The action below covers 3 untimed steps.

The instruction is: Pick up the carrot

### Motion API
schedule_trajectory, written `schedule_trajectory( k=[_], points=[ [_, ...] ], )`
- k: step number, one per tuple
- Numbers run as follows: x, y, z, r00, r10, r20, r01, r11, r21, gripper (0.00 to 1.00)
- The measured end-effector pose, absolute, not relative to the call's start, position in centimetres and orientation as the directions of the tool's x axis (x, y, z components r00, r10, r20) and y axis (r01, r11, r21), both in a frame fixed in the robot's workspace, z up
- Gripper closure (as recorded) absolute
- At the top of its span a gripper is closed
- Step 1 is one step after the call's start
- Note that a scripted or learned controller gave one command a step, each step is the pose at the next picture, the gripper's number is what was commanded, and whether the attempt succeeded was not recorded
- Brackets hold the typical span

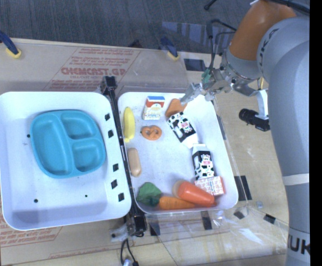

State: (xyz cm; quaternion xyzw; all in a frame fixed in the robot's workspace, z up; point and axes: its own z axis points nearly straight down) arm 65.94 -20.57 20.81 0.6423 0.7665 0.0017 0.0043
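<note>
My gripper [189, 96] hovers at the bin's [227, 173] twelve o'clock; I can't tell its state. The carrot [195, 193] lies at six, wedged against cartons [205, 170]: I risk grabbing those.

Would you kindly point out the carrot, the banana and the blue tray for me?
carrot [195, 193], camera view, middle of its orange body.
banana [128, 123], camera view, middle of its yellow length.
blue tray [43, 158], camera view, its lower left rim.
</note>
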Motion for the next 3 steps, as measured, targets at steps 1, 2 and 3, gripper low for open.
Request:
schedule_trajectory(
  k=[1,2,3],
  points=[
    [57.7,-14.0,9.1,-0.359,0.933,0.006,0.933,0.359,-0.006,0.0],
    [65.2,-10.7,9.3,-0.328,0.945,-0.001,0.945,0.328,0.002,0.0],
    [65.8,-3.1,13.9,-0.398,0.917,0.03,0.917,0.397,0.02,0.0]
  ],
)
